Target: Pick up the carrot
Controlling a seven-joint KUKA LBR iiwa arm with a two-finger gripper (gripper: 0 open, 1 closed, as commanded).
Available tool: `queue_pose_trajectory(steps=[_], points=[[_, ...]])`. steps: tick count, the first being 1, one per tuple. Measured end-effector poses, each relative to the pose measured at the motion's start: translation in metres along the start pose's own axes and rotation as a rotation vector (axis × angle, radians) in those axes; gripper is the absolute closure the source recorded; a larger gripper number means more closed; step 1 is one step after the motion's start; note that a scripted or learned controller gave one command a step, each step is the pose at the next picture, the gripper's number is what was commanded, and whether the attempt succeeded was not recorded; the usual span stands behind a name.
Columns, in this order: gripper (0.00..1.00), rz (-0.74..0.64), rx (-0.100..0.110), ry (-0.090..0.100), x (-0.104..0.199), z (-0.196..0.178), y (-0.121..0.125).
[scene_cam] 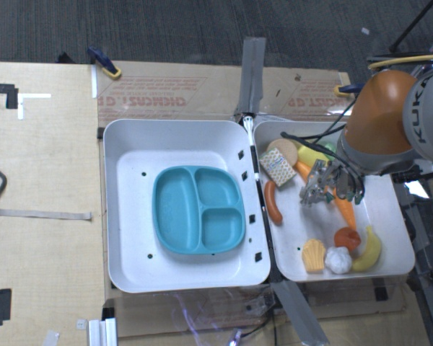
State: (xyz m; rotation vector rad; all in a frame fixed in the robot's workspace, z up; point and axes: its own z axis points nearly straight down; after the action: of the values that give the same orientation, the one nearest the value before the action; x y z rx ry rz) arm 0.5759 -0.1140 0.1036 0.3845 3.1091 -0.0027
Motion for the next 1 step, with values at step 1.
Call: queue_pose_trajectory(steps=[1], points=[[0.0, 0.0, 0.0, 0.0, 0.0001, 0.0, 0.0001]])
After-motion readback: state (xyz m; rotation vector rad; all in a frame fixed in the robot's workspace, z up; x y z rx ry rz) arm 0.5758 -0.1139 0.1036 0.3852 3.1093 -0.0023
